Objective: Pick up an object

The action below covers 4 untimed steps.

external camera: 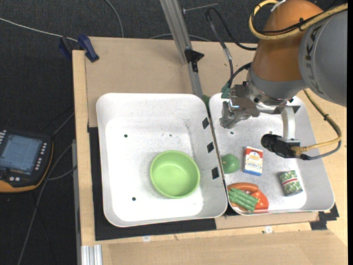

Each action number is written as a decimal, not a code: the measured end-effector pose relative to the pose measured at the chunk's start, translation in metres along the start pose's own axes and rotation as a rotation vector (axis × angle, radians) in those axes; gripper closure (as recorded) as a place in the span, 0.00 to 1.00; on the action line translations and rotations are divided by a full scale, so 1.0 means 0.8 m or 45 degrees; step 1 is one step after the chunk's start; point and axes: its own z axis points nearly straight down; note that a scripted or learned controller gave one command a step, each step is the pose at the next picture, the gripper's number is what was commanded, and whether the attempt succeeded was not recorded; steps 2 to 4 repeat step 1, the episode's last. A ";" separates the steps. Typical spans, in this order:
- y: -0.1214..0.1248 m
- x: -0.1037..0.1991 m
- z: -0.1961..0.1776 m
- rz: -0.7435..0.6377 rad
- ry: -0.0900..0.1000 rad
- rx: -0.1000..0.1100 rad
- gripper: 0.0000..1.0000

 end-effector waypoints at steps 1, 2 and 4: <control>0.012 0.063 -0.002 0.000 0.000 -0.001 1.00; 0.012 0.063 -0.002 0.000 0.000 -0.001 1.00; 0.012 0.063 -0.002 0.000 0.000 -0.001 1.00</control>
